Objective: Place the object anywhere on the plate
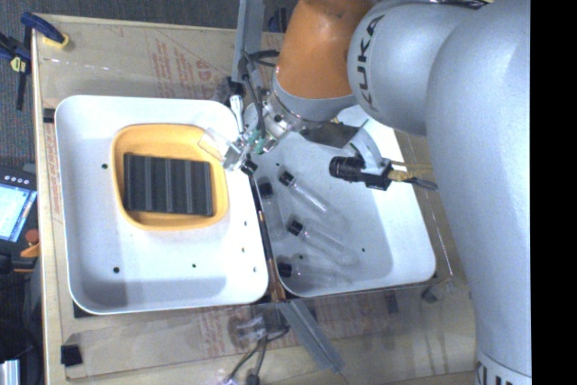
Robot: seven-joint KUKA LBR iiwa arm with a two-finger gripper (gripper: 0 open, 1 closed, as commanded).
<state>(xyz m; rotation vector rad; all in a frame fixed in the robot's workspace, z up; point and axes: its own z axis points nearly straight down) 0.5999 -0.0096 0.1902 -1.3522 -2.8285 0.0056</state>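
A yellow plate lies in the left bin, and a dark grey ridged block covers most of its middle. My gripper hangs low over the divider between the two bins, just off the plate's upper right rim. A pale, clear piece shows at its tip above that rim; whether it is held is unclear. Several clear tubes with black caps lie in the right bin, among them one near the gripper and one lower down.
The grey arm with its orange band covers the right bin's far side. A black cylinder sticks out from the wrist. A metal bracket stands behind the bins. Clamps and a screen device sit at the left.
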